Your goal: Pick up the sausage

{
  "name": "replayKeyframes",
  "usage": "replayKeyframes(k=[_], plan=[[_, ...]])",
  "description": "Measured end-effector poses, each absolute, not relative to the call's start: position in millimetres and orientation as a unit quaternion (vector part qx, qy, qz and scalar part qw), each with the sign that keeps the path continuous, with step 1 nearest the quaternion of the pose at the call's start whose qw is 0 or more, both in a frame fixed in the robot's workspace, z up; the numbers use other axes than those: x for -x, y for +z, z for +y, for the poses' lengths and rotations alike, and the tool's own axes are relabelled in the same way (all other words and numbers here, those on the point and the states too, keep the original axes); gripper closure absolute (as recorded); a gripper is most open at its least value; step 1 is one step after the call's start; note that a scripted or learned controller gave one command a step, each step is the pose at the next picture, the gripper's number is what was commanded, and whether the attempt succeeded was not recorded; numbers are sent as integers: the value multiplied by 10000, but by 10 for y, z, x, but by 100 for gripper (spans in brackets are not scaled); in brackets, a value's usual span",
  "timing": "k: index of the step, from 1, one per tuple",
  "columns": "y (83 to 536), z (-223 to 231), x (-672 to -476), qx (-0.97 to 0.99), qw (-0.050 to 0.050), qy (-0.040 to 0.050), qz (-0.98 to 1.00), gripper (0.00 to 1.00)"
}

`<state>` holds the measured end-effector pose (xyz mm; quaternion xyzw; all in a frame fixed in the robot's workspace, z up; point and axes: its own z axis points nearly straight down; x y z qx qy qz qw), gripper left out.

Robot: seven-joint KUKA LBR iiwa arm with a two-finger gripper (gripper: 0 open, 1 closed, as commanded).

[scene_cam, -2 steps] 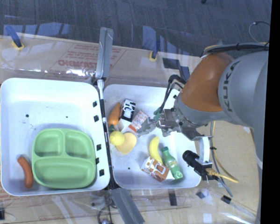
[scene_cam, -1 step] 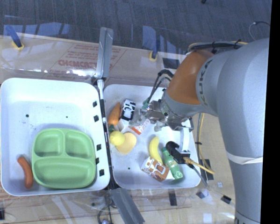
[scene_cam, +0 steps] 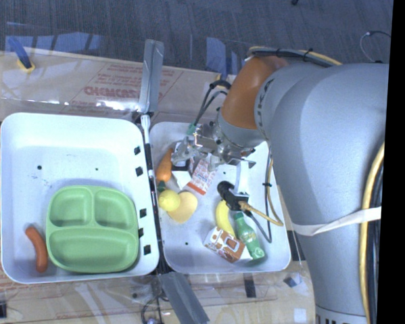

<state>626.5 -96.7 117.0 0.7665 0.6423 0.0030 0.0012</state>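
Sausage [scene_cam: 37, 248] lies in left bin [scene_cam: 13, 155], front-left corner beside green tray [scene_cam: 92, 228]. Hand [scene_cam: 193, 151] hovers over right bin; grip state unclear. Should cross over, descend aligned across sausage's width.

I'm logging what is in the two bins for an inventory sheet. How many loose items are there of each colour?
Green: 2, the divided tray and the bottle
Yellow: 3, the lemon, the pale heart-shaped piece and the banana
Orange: 2, the sausage and the carrot
Red and white: 2, the packet and the carton
Total: 9
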Motion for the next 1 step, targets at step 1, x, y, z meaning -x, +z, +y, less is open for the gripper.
replayKeyframes(k=[1], plan=[[994,-987,-6599,-8340,28,28,5518,0]])
